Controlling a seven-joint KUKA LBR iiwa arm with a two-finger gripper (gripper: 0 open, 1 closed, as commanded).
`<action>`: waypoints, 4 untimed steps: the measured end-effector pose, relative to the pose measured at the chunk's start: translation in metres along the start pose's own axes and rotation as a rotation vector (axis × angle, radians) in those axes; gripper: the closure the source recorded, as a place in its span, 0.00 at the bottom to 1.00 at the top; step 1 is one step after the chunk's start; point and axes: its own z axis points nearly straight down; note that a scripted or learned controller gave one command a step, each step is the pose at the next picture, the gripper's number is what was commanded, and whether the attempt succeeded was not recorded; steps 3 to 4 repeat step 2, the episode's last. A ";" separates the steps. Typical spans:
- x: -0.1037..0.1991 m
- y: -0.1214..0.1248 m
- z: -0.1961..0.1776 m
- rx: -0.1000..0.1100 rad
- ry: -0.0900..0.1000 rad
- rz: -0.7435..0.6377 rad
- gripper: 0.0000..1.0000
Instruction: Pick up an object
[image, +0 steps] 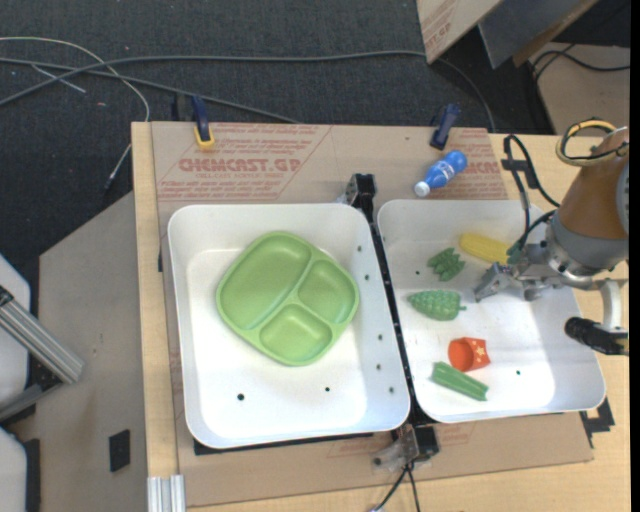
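Progress on the pick looks early: nothing is lifted, and every candidate object lies on the floor of the right bin (560, 400). The arm (590, 215) reaches in from the right, its gripper (505, 280) low over the upper middle of that bin, metal parts pointing left toward the toys; whether the jaws stand open or closed I cannot tell from this slanted view, and nothing can be seen held in them. Just beside the gripper, toward the bin's far wall, lies a yellow corn-like piece (482, 247); a small green leafy piece (446, 263) sits to its left. Nearer the middle rests a bumpy green vegetable (434, 303), then a small orange-red item (467, 354), and nearest the front a long green pod (459, 381). These five lie apart from one another. The left bin (200, 400) carries a green divided plate (288, 297), its three compartments bare. A blue and white bottle (441, 173) lies outside the bins on the cardboard-covered counter (260, 160). Left to do, by my judgement: close on one toy, likely the corn or the bumpy vegetable, and raise it.
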 end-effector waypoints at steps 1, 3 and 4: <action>0.000 0.001 -0.012 -0.004 -0.001 0.000 1.00; -0.011 0.001 -0.066 -0.011 -0.005 0.000 1.00; -0.011 0.001 -0.066 -0.011 -0.005 0.000 1.00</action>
